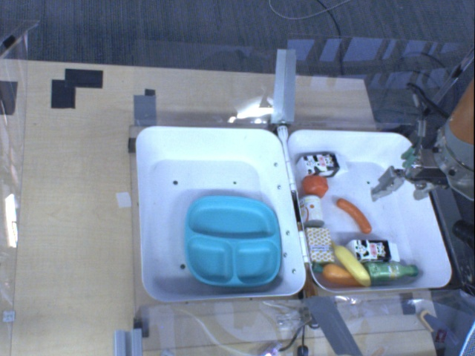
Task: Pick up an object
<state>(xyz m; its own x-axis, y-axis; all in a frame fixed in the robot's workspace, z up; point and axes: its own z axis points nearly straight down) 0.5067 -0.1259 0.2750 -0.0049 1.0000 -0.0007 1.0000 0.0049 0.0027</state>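
So the wooden bench (67,221) is sitting there pale and smooth, with a couple of black tape patches (74,86) stuck near its far left corner. The left bin (159,162) is a shallow white plastic tub with rounded corners, and a glossy teal plate (233,239) with three compartments is lying flat in its near half. A grey metal post (284,84) is standing at the back where the two bins meet. The right bin (430,258) is holding all the small stuff, mostly piled along its left and near sides: a black-and-white printed carton (319,164) at the back, a small bottle with a red cap (312,197) lying just in front of it, a little patterned box (320,244) below that, and a smooth orange sausage shape (354,214) lying diagonally by itself in the middle. At the near edge a yellow banana (350,264) is leaning over an orange rounded thing (335,274), with another black-and-white carton (370,251) and a green bottle (390,272) on its side right next to them. The gripper (403,181) is hanging over the right side of that bin, fingers spread apart with nothing between them, well clear of every item.
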